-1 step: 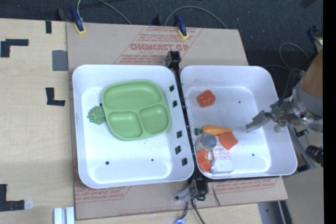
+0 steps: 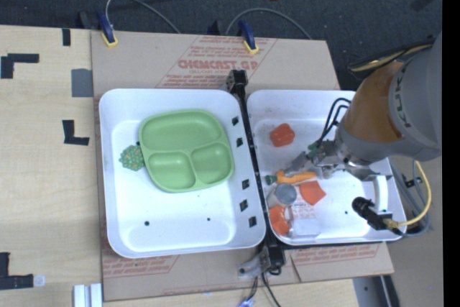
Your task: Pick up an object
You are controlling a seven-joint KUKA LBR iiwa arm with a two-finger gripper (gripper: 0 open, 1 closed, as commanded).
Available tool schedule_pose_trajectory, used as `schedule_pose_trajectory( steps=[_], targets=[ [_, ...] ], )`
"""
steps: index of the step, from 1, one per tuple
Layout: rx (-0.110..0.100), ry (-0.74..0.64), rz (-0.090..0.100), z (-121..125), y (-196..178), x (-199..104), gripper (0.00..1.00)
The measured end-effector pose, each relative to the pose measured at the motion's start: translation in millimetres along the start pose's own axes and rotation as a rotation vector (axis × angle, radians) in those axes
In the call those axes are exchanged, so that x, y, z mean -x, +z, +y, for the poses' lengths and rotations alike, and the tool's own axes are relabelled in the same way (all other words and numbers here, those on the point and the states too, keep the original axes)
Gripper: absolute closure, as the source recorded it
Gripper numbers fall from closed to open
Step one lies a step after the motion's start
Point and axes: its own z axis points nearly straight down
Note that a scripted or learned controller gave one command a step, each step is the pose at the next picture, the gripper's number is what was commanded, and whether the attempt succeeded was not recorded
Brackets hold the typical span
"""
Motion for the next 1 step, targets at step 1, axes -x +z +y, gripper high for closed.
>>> schedule_pose_trajectory(
  steps=[1],
  targets=[
    [-0.012,-0.004,0.004,53.8,15.3,-38.0,0.0]
  ],
)
